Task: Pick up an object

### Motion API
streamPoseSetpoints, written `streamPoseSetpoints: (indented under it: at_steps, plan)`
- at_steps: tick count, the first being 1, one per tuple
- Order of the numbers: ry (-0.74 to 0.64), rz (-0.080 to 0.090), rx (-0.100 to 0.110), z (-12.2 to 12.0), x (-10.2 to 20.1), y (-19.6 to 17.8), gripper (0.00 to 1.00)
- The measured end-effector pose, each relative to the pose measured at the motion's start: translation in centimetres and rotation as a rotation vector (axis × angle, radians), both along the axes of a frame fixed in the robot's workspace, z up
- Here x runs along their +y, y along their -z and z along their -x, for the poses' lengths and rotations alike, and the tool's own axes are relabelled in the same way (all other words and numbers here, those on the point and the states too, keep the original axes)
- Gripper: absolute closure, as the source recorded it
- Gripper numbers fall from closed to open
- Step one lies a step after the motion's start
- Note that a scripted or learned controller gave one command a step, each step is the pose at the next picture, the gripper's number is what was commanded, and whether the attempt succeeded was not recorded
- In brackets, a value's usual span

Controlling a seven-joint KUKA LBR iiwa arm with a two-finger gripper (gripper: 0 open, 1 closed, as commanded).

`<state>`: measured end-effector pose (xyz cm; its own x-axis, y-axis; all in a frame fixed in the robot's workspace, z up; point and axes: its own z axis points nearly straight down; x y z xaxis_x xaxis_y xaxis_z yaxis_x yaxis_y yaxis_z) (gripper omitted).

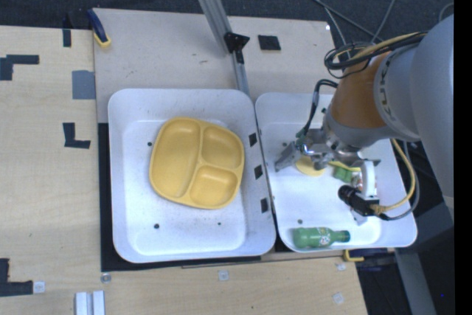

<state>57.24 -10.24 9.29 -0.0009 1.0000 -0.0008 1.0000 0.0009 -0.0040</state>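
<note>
- So the arm was down in the right bin, with the jaws hovering over a small yellow thing and a green-and-yellow bit just beside it.
- Jaws looked spread fairly wide to me, one metal finger sticking out toward the left bin, nothing between them that I could make out. The wrist hid most of it though, so take that with a grain of salt.
- Yellow thing sat right under the jaws, roundish, so no real long axis to line up with as far as I could tell.
- The green bottle lay on its side well below the jaws, near the bin's front wall. Long axis ran left-right, cap end pointing right.
- If it was going for the yellow one, I'd say centre over it, drop straight down, and close only once both fingers straddled it, keeping clear of the green-and-yellow neighbour.
- For the bottle instead, close across the short width, not along its length.
- The yellow tray sat far left of the jaws in the other bin.
</note>
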Motion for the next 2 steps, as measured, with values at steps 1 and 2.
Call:
streamPoseSetpoints:
  at_steps: [1, 2]
  plan:
    - [-0.001, -0.001, -0.001, -0.1, 0.1, -1.3, 1.0]
    - [0.001, 0.0, -0.005, 0.6, -0.6, -6.8, 1.0]
